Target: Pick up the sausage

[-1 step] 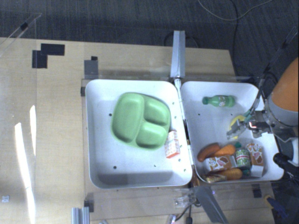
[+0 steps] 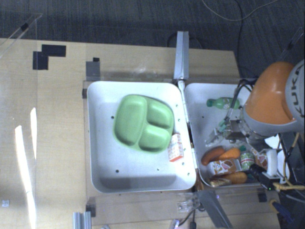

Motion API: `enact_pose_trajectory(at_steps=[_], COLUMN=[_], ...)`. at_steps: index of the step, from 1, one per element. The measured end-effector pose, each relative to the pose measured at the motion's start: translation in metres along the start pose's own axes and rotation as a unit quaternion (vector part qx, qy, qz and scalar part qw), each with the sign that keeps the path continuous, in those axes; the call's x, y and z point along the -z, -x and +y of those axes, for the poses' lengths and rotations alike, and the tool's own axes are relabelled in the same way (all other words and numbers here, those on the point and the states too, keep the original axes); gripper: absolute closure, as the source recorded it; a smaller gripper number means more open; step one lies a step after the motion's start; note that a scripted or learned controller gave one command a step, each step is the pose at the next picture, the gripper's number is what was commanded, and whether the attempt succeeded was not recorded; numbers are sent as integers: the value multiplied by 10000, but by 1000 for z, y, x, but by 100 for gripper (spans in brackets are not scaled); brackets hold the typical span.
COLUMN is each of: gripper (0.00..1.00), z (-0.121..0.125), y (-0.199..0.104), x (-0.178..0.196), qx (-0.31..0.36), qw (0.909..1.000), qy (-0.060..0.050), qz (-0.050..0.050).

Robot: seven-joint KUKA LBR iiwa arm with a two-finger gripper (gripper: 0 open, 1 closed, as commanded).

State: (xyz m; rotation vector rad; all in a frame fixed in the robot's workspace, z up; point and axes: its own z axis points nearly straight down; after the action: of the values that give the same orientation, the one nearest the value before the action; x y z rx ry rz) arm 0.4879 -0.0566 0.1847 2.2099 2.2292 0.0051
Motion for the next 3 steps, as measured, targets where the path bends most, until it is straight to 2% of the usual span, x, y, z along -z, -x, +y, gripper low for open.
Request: enact_pose_trajectory(at_steps=[1, 2, 3], gripper=[0, 0, 100], z=[1, -1, 2], y=[-16, 39, 38], x=[0, -85, -74], qx=[209, 613, 620], qw=[9998, 9981, 9981], qy=[4, -4, 27], qz=[1, -2, -4])
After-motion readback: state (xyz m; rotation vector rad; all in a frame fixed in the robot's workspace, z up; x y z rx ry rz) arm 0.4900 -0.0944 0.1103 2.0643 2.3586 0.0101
